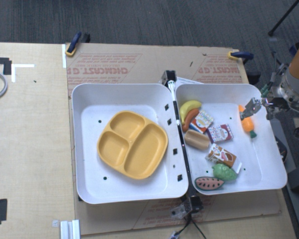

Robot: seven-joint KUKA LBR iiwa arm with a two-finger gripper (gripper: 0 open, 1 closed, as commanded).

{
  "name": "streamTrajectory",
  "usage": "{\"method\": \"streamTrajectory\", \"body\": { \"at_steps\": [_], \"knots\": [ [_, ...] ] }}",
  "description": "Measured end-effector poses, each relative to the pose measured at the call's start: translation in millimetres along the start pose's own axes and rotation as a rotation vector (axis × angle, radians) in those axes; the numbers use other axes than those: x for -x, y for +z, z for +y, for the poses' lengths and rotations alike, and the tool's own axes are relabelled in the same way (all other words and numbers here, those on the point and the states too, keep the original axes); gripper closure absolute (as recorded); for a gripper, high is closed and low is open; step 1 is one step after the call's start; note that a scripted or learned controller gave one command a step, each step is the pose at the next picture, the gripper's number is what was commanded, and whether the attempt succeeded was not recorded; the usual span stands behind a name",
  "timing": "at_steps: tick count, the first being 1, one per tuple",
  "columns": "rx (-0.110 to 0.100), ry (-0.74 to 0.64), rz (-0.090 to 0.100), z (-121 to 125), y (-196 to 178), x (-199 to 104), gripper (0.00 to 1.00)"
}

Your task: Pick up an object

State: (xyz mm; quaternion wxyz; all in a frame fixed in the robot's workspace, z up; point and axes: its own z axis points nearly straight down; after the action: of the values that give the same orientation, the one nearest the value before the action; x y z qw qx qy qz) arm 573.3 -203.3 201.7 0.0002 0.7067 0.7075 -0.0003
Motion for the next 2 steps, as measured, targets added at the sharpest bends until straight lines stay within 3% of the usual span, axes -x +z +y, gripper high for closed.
{"method": "streamTrajectory", "body": {
  "at_steps": [1,2],
  "knots": [
    [0.007,-0.399,-0.002,35.7,105.7,14.8,0.00],
    [0.007,-0.397,-0.002,35.9,96.1,15.4,1.00]
  ]
}}
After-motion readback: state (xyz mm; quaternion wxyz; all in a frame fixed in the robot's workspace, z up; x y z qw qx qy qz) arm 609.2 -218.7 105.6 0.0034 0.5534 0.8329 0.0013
